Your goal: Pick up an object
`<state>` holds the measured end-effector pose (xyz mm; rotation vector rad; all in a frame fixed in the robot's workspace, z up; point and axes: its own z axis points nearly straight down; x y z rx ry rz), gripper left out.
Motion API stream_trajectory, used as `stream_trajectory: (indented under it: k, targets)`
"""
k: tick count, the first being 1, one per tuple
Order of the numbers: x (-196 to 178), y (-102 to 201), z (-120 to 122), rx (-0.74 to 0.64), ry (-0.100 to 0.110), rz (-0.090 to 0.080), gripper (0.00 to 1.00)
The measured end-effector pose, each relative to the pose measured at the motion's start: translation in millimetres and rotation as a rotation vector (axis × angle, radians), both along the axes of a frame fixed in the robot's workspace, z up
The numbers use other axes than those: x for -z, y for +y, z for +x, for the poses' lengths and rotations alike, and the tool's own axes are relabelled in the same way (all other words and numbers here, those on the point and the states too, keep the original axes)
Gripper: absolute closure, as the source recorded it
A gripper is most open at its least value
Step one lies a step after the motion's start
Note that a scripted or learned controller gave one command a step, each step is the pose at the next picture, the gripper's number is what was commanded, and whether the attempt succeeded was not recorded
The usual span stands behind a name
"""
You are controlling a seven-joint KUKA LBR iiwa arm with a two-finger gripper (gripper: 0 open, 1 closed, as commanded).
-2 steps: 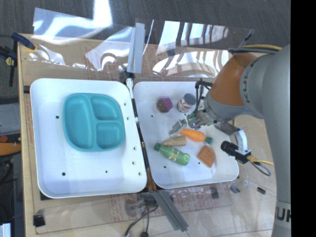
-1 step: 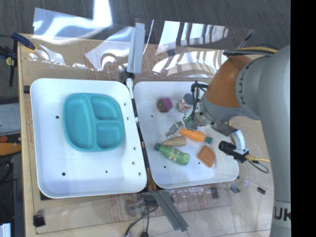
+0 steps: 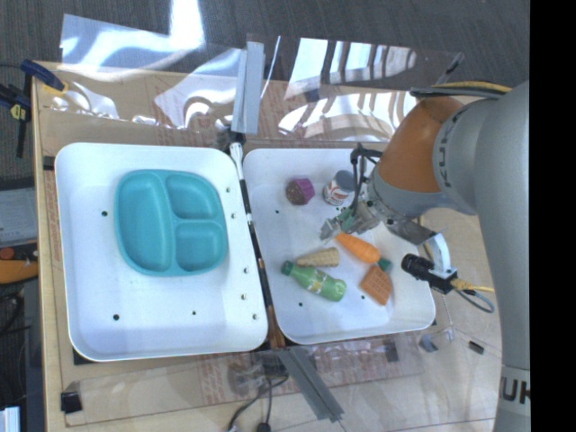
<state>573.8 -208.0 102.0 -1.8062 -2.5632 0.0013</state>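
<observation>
The gripper [image 3: 343,222] is hovering low in the right bin [image 3: 270,241] just beside the carrot [image 3: 358,247], jaws' state untellable, so the approach seems underway and closing squarely on it comes next.

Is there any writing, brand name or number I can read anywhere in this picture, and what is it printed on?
"UK": large white letters on the grey arm near the lower right, cut off at the picture's edge.
Small can in the right bin: its label is too blurred to read.
Green bottle: its label is too small to read.
</observation>
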Motion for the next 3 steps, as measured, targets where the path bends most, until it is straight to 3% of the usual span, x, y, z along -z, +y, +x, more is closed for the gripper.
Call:
stream_trajectory:
  k: [1, 2, 3]
  targets:
    - [-86.5, 5.4, 47.2, -0.176, -0.006, -0.003, 1.0]
    - [-86.2, 5.6, 47.1, -0.176, -0.006, -0.003, 0.0]
    - [1.1, -1.2, 18.7, -0.261, -0.002, 0.0, 0.0]
